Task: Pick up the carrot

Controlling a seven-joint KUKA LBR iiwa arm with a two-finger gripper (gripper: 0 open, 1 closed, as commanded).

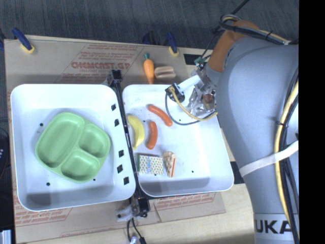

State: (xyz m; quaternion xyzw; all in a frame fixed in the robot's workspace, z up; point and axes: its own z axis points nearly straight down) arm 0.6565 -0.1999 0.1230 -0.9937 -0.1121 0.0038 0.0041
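Note:
The carrot (pixel 148 70), orange with a green top, lies on the cardboard just behind the right bin (pixel 213 177), outside it, next to a small brown bun (pixel 164 73). My gripper (pixel 202 96) hangs over the back right part of the right bin, wrapped in yellow and black cables. It is well to the right of the carrot and a little nearer the front, apart from it. Nothing shows in its grasp.
The right bin holds two orange-red sausages (pixel 160 115) (pixel 152 134), a banana (pixel 136 130), a patterned wafer (pixel 150 164) and a sandwich wedge (pixel 169 163). A green divided plate (pixel 72 146) sits in the left bin (pixel 20 136). The grey arm (pixel 259 111) covers the right side.

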